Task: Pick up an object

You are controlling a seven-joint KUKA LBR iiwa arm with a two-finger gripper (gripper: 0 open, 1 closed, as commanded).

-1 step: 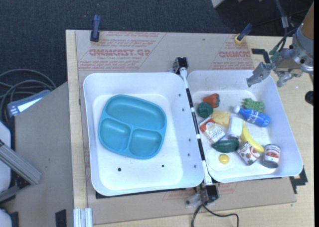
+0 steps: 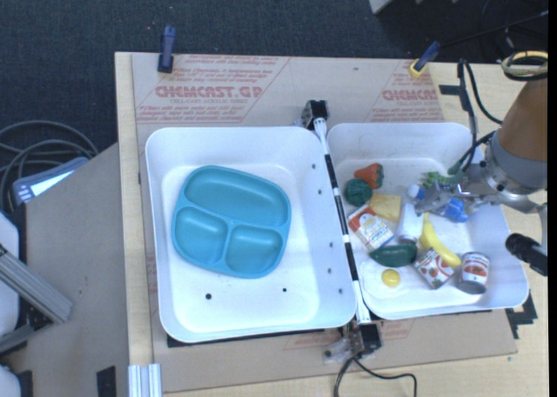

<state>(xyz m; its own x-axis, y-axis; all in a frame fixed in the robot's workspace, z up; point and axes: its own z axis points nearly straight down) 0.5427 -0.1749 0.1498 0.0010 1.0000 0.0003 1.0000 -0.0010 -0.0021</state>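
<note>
From the one camera above the bench, the arm (image 2: 526, 138) comes in at the right edge, its orange band showing above the grey wrist. The gripper (image 2: 446, 191) reaches over the right bin (image 2: 435, 136), low among the clutter near the bin's far right part. Its tips sit against a small blue object (image 2: 454, 209) and a green leafy piece (image 2: 435, 180), but the metal parts and the toys blur together there, so I cannot tell how the gripper is set or whether anything is caught in it.

The right bin holds the things to pick. A red and orange pepper-like toy (image 2: 371, 174) lies toward the far left of the bin, with a dark green round piece (image 2: 357, 191) just beside it. A yellow block (image 2: 386, 206) sits near the middle, touching a red and white packet (image 2: 372, 231). A banana (image 2: 438, 243) lies at a slant just below the gripper. A dark green avocado-like shape (image 2: 394, 254) rests beside it, with a small yellow ball (image 2: 391, 278) nearer the front wall. Two small cans (image 2: 454, 270) lie side by side at the front right.

The left bin (image 2: 165, 212) holds a blue divided plate (image 2: 231, 221), well apart from the gripper.
</note>
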